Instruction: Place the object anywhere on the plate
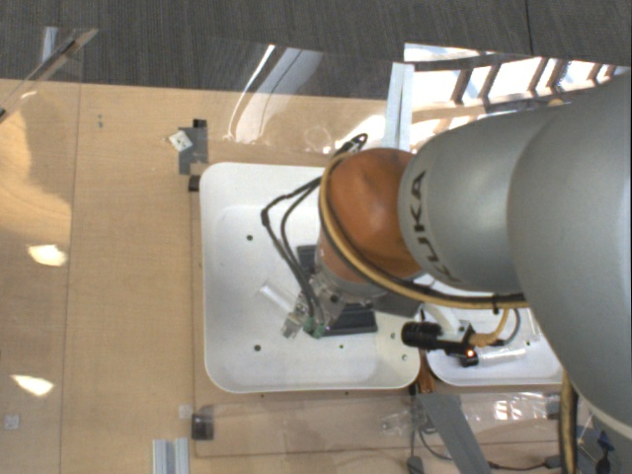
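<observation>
Claw (299,321): low in the left bin (222,265); I cannot tell if it grips anything.
Object: a small clear piece (271,293), maybe, just beside the claw.
Feel: probably light, slippery.
Grab: across its thin middle.

One robot arm (513,205), grey, bearing one orange band (370,215). One gripper (301,322) at its end. Two shallow white bins: the left bin (222,294) and the right bin (523,368), the latter largely covered by the arm. Two black cables (281,220) looping beside the orange band. One wooden bench (99,265). Two small dark brackets on the bench, one at the left bin's upper corner (196,146) and one near its lower corner (202,425).
</observation>
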Robot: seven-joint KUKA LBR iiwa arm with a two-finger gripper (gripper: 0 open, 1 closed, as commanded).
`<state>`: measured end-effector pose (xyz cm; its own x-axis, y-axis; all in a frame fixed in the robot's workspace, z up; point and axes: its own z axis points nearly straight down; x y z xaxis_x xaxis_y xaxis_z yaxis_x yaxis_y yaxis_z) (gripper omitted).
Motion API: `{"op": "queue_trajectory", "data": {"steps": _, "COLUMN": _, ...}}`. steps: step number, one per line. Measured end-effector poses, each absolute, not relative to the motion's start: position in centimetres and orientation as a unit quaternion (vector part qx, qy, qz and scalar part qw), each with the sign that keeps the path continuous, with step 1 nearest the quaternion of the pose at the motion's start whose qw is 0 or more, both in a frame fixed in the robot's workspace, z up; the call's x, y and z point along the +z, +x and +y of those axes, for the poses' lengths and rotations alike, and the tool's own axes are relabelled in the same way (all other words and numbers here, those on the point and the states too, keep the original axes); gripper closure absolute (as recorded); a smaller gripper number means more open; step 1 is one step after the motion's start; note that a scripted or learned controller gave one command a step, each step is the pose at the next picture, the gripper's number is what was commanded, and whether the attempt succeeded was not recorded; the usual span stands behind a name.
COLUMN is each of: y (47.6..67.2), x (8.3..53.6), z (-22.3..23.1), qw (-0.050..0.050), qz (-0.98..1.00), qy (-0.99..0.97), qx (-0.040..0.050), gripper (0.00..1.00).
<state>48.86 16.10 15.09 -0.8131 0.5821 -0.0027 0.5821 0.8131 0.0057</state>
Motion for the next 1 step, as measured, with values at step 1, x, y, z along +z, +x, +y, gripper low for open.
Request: {"op": "queue_trajectory", "data": {"steps": 1, "y": 52.98, "x": 26.16, "z": 22.1, "qw": 0.003, "qz": 0.935, "qy": 0.355, "qx": 0.0031, "gripper": 1.0}}
